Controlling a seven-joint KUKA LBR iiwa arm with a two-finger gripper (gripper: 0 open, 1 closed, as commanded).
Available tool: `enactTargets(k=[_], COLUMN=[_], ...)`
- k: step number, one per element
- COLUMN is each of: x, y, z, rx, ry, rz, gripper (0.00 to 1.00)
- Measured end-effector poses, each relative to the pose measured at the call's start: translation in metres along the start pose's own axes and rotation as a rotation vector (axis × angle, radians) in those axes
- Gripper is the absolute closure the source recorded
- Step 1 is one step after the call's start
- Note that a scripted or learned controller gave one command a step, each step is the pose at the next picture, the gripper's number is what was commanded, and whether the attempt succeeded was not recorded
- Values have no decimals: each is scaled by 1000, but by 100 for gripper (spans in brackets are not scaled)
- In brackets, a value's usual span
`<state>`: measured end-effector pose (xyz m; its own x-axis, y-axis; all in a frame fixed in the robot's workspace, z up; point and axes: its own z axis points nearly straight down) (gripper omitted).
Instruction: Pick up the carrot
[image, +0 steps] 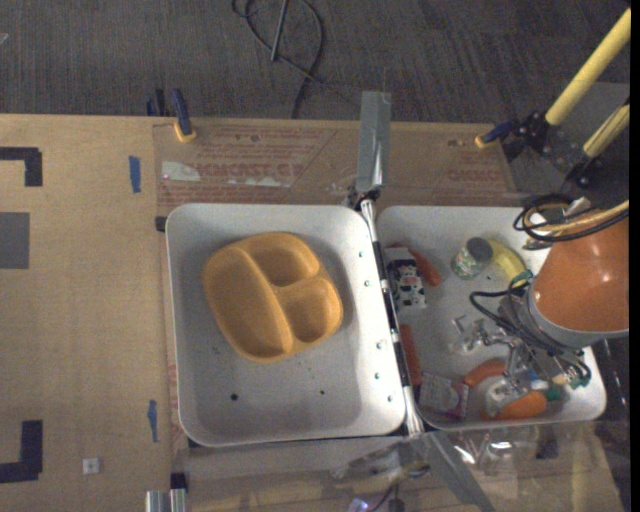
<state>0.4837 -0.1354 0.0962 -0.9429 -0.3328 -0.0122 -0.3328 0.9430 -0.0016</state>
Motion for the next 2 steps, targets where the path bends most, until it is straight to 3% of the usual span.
enactTargets(k=[1, 2], x=[-3, -6], y=[-20, -19], z=[-71, -53], rx=[-6, -9], ry=[8, 12], rz=[-259, -380], gripper=[0, 0])
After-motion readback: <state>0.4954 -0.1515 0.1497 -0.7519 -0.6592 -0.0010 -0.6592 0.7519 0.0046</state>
